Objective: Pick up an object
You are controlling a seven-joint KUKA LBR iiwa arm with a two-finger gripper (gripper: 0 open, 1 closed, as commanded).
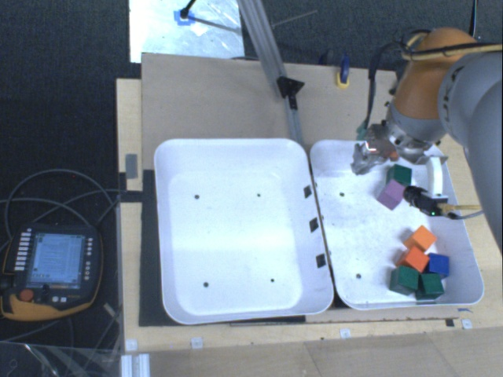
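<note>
The gripper [368,157] hung over the right bin [354,234], its grip state unreadable, so a blind descent risked missing the purple block [390,194] just beside it.

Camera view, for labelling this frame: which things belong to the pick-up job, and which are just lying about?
Job:
claw
purple block
green block
block cluster
right bin

Lying about:
left bin
teach pendant
blue clamp
</note>
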